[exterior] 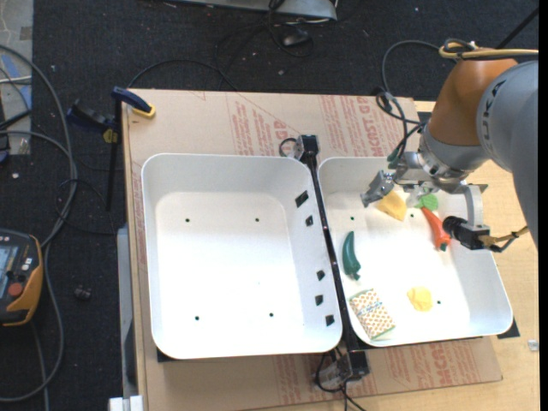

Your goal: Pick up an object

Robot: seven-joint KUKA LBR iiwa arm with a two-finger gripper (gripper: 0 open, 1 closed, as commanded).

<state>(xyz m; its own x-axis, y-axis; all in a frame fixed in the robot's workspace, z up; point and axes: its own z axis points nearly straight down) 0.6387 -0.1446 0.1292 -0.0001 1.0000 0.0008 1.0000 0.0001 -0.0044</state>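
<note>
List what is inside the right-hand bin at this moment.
The right bin holds a green pepper-like piece, a patterned packet, a small yellow piece, an orange carrot-like piece and a yellow wedge. The gripper covers whatever lies under it.

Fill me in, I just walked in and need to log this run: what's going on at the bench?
A grey arm with an orange band reaches in from the right over the right bin. Its claw is low at the far end of that bin, right by a yellow wedge; whether it has gripped it is unclear. A green piece, an orange piece, a small yellow lump and a patterned packet also lie in that bin.
</note>
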